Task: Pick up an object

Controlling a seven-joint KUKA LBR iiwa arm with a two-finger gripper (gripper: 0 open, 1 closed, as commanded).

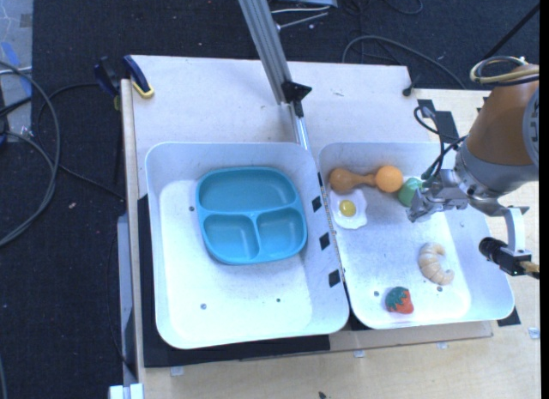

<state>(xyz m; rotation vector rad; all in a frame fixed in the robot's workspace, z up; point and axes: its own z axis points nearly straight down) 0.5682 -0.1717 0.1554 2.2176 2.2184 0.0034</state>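
Note:
The right bin (377,251) holds a fried egg (349,211), an orange-brown piece with a round orange end (367,179), a croissant (435,263) and a strawberry (399,300). A small green object (412,189) lies at the far side of the bin. My gripper (420,206) hangs low over that bin, just right of the orange piece and right beside the green object. The wrist hides the fingertips from above.
A blue three-compartment plate (251,214) lies in the left bin (180,303). A slanted metal bar (268,33) rises from between the bins toward the back. Cables run near the arm at the right edge of the bench.

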